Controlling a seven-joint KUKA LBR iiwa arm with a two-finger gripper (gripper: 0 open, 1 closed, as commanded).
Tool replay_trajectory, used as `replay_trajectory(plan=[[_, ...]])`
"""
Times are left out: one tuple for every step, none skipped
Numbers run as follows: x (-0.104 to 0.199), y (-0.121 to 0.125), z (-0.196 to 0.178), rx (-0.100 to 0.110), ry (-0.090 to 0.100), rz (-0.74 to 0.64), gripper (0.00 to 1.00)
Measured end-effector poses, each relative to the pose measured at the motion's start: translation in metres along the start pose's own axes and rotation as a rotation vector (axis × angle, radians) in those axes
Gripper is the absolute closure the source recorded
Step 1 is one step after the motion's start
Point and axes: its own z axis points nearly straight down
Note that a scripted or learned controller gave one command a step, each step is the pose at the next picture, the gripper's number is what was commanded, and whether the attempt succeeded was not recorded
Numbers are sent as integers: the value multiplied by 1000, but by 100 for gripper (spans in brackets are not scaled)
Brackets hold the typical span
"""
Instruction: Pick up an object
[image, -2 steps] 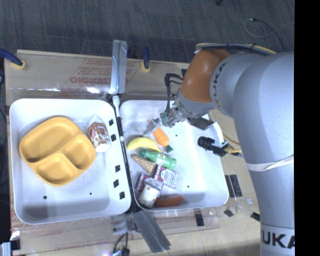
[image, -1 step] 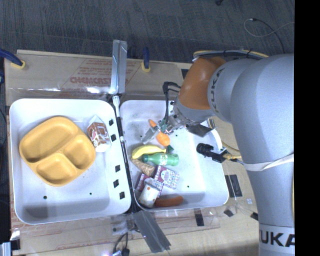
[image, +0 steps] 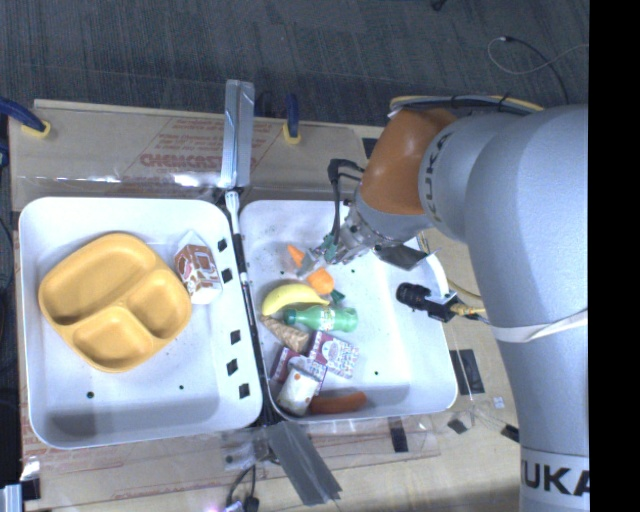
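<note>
Arm comes in from the right w/ its gripper (image: 333, 250) low over the right bin (image: 420, 385), tip just right of the small orange piece (image: 320, 282), the landmark for what follows. Step in hand, by my read: the approach/descent toward a pick, not a lift yet; nothing is visibly between the tool's tips, and whether it's wide or narrow I can't tell, too small and blurred at the tip. Candidate things cluster below the orange piece: banana (image: 292, 297) touching it on its lower left, green bottle (image: 322, 320) lying on its side right under that, purple packet (image: 334, 354) further down, white cup (image: 298, 387) and red sausage-like item (image: 338, 403) lowest, near the bin's front wall. A tiny orange bit (image: 295, 256) sits just up-left. Next move prob needs a short drop onto the orange piece, centred, then close & lift straight; banana crowding it means a nudge risk. Left bin (image: 50, 420) holds a yellow tray (image: 112, 300) and a snack packet (image: 198, 268), well left.
</note>
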Motion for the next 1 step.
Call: replay_trajectory(plan=[[56,31,-111,-1,-1,111,100]])
